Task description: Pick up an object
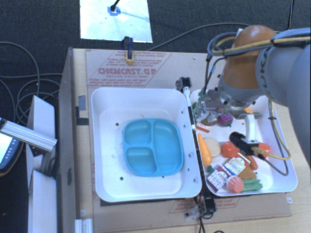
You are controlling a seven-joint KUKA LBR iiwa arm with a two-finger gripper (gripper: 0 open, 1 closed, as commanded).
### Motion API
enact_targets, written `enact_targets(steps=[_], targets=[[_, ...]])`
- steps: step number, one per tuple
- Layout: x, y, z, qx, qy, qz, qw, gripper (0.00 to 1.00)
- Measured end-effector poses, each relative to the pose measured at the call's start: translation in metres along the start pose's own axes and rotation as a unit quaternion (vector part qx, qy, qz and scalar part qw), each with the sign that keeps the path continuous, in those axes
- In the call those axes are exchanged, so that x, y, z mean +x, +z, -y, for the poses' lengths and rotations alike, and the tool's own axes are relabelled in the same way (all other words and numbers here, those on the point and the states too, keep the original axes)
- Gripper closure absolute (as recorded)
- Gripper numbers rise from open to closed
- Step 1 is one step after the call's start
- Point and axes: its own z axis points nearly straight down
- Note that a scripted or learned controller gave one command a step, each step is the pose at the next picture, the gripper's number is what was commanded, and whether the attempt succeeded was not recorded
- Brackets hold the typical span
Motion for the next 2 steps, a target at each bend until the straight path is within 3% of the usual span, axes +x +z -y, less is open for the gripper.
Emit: enact_targets(steps=[1,2], targets=[[-0.021,-0.024,0.042,0.001,0.002,0.000,1.0000,1.00],[-0.035,-0.024,0.034,0.000,0.002,0.000,1.0000,1.00]])
